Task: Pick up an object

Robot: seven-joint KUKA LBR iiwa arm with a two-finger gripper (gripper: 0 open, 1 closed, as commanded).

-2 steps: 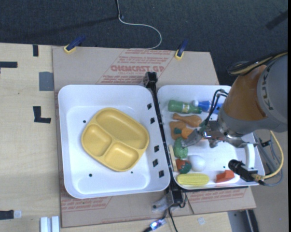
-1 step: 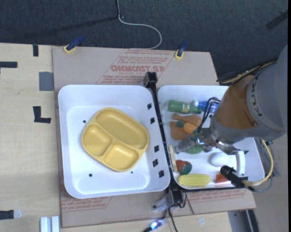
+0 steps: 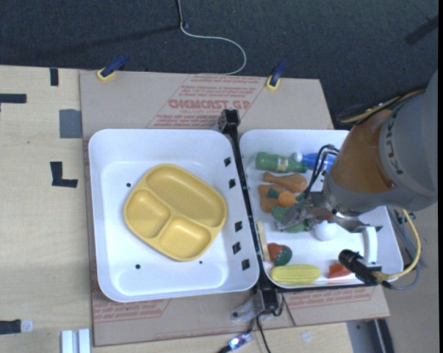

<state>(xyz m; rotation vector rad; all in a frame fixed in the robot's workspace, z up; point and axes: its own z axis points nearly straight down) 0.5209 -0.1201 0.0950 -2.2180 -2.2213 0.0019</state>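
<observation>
The grey arm's wrist hides much of the right white bin (image 3: 397, 267); the gripper (image 3: 298, 218) sits at nine o'clock from it, among small toys, finger spread impossible to tell. The green plastic bottle (image 3: 278, 162) lies with its long axis three-to-nine.

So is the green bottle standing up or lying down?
Lying down. The green plastic bottle rests on its side in the right white bin, cap pointing right.

Robot lab: taped cardboard (image 3: 206, 101) under white bins (image 3: 103, 197), loose cables (image 3: 214, 43).

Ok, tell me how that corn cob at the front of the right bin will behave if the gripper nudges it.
The corn cob looks rounded and lies on its side, so it would probably roll toward the bin wall. It seems to be toy plastic, likely light, stiff and somewhat slippery.
</observation>
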